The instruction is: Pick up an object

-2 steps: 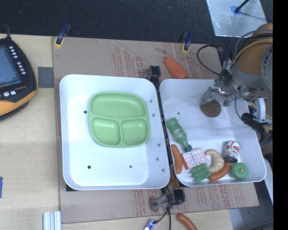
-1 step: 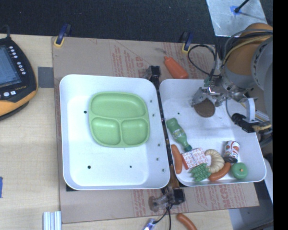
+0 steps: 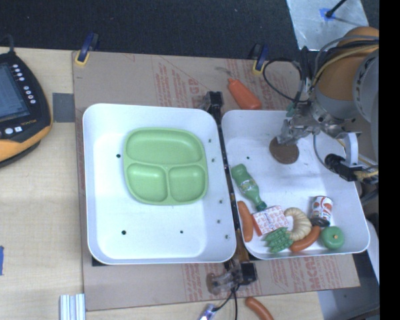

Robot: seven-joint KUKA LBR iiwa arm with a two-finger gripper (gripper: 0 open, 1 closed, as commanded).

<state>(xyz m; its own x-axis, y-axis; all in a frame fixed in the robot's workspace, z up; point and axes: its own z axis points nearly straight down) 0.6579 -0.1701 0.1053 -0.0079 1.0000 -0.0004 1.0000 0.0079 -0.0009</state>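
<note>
Hovering over right bin (image 3: 300, 172)'s brown disc (image 3: 284, 152), gripper (image 3: 295, 127), grip state unclear.

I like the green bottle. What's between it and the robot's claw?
In the camera view, bare white bin floor lies between the green bottle and the gripper, plus a brown disc beside the gripper.

Plastic, board and pale wood

Both white bins (image 3: 97, 179) look like smooth moulded plastic with a soft sheen; the green divided plate (image 3: 165, 164) in the left-hand one is matt plastic. Under them lies a brown sheet (image 3: 160, 79) like dull printed cardboard on a pale wood-grain table (image 3: 33, 232). The arm's orange band (image 3: 343, 65), upper right, is glossy.
</note>
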